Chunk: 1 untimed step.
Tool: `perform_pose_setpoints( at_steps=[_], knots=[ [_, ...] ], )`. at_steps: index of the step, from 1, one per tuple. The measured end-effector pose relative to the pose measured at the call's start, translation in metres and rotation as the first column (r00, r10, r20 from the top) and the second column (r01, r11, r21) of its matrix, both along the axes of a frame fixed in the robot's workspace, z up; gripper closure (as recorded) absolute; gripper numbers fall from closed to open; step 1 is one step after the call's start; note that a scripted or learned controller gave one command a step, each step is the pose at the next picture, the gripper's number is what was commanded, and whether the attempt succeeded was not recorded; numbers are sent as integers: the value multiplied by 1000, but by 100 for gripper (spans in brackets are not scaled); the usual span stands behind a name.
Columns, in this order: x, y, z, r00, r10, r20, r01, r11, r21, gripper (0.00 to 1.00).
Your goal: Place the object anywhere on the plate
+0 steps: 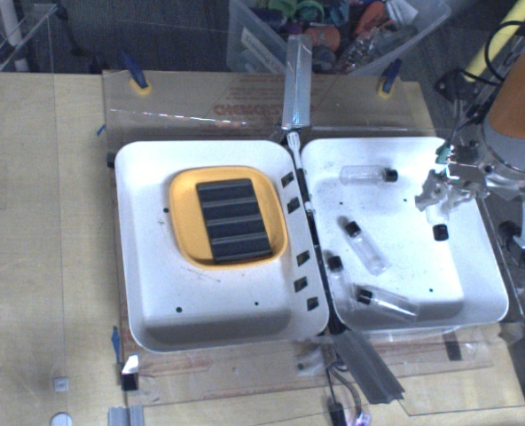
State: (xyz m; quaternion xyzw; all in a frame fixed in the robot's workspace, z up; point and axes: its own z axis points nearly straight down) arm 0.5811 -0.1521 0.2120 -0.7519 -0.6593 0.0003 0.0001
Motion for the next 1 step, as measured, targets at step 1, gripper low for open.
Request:
perform_pose_setpoints(
  at_steps=[1],
  knots=[
    [0, 0, 0, 1000, 0, 0, 0, 1000, 0, 0]
  ],
)
